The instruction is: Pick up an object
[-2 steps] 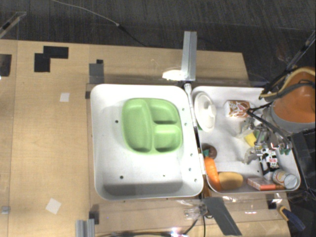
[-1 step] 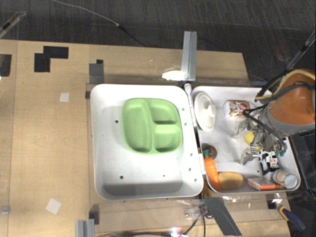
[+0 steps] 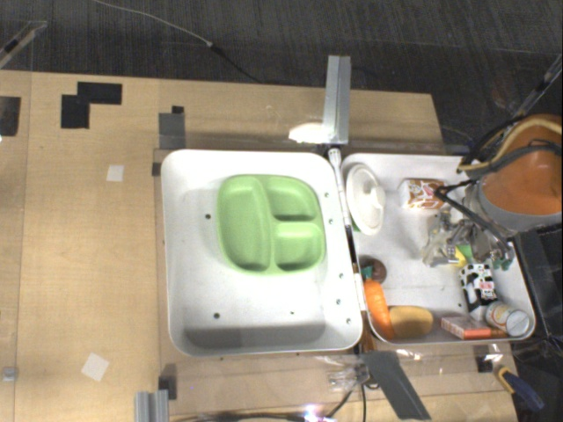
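Note:
My gripper (image 3: 442,243) hangs low over the middle of the right bin (image 3: 400,266), just below a brown snack packet (image 3: 423,193). A small yellow-green item (image 3: 458,254) lies right beside the gripper. Nothing can be made out inside the gripper. The grey arm with its orange band (image 3: 528,183) comes in from the right over the bin's far corner. Around the gripper lie a white bowl (image 3: 364,199), an orange carrot (image 3: 377,301), a tan potato-like lump (image 3: 411,321), a pink box (image 3: 464,327) and a black-and-white item (image 3: 478,281).
The left bin (image 3: 176,262) holds a green divided plate (image 3: 268,222). A small jar (image 3: 517,322) sits in the right bin's near right corner, and a dark round thing (image 3: 371,269) lies by the divider wall. Cables loop around the wrist at the right.

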Controlling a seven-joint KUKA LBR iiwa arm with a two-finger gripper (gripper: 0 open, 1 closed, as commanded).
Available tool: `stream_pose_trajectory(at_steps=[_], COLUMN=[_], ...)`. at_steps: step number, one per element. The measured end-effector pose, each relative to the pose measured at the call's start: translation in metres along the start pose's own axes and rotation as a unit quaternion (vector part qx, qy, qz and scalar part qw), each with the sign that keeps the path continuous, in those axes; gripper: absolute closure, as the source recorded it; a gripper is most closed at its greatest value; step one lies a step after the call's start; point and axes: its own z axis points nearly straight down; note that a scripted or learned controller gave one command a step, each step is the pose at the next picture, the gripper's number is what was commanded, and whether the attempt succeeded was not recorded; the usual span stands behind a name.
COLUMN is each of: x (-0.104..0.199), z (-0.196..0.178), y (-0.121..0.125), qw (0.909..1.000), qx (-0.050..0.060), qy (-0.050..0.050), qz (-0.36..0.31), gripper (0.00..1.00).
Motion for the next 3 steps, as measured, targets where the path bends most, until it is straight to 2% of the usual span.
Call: stream_pose_trajectory(at_steps=[1, 2, 3], x=[0.000, -0.007, -0.077], z=[0.000, 0.015, 0.020], y=[0.000, 0.010, 0.014], qw=[1.0000, 0.9997, 0.9976], qx=[0.000, -0.002, -0.003], qy=[0.001, 0.011, 0.023], qz=[0.000, 0.023, 0.065], gripper=[0.00, 0.00, 0.00])
